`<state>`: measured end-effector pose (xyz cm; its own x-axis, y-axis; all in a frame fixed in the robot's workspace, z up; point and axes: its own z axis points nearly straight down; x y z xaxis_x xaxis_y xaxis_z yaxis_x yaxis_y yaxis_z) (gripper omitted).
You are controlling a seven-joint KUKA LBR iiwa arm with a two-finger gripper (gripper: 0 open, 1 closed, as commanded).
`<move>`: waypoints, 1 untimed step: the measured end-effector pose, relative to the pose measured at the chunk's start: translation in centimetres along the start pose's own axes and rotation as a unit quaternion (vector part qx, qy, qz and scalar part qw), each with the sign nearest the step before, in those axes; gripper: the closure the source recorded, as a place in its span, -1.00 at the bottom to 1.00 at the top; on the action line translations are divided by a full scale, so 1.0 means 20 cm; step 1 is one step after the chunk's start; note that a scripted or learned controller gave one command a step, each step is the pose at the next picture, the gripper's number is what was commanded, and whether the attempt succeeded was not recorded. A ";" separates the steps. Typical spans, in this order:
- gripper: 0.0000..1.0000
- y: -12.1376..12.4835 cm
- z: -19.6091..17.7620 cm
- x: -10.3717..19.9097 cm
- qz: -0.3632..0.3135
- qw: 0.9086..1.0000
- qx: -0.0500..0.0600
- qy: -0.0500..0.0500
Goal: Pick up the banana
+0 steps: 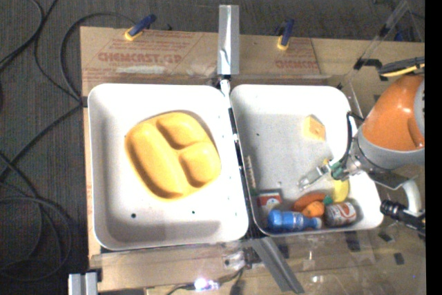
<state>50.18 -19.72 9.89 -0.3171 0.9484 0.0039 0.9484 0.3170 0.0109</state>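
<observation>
Reaching in from the right of the frame, the grey arm with its orange band [394,122] lowers its two-finger gripper [324,173] into the right white bin [276,107]; whether the claw is apart or together cannot be told. A yellow banana [340,188] lies just beside it at lower right, near an orange fruit [308,202], a blue bottle [289,220] and a can [341,213]. A yellow divided tray [173,154] sits in the left white bin [110,217].

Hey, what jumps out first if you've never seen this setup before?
The big yellow divided tray lying in the left bin stands out first. Next comes the arm's orange band at the right, its gripper reaching into the right bin above a cluster with a blue bottle and the banana.
</observation>
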 end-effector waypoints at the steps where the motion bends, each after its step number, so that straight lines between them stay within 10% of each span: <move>1: -1.00 -0.10 0.05 -0.09 -0.210 0.978 0.000 -0.002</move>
<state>48.89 -21.99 8.87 -0.6788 0.7343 -0.0048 0.7342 0.6788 0.0101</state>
